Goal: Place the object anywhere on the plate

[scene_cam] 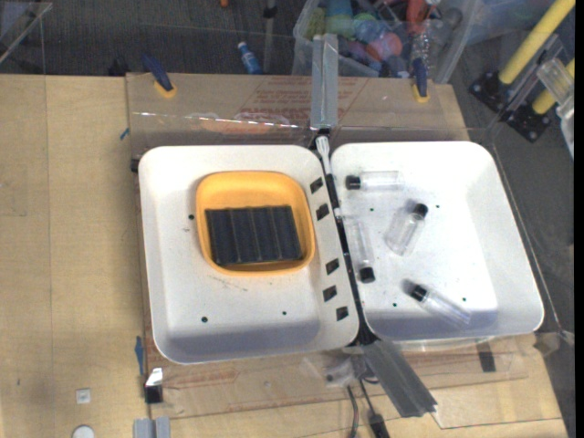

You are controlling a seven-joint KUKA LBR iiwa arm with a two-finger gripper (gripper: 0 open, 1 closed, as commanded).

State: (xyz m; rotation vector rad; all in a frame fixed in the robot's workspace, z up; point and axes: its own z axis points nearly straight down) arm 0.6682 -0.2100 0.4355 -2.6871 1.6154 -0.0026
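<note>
Two shallow white bins sit side by side on a wooden bench, seen from above at a slant. The left bin (173, 318) holds an orange plate (208, 194) with rounded corners, set toward the bin's upper middle, and a dark ribbed rectangular insert (253, 234) lies flat inside the plate. The right bin (511, 245) holds four clear vials with black caps, none of them on the plate: one vial (372, 181) lies near the bin's upper left, a second vial (405, 226) lies tilted near the middle, a third vial (359, 252) rests along the left wall just beside the divider between the bins, and a fourth vial (438, 303) lies toward the lower edge. The vials lie apart from one another. The state of the gripper cannot be told. Beyond the bench, a clear storage tub (392, 16) filled with colourful items stands at the top.
</note>
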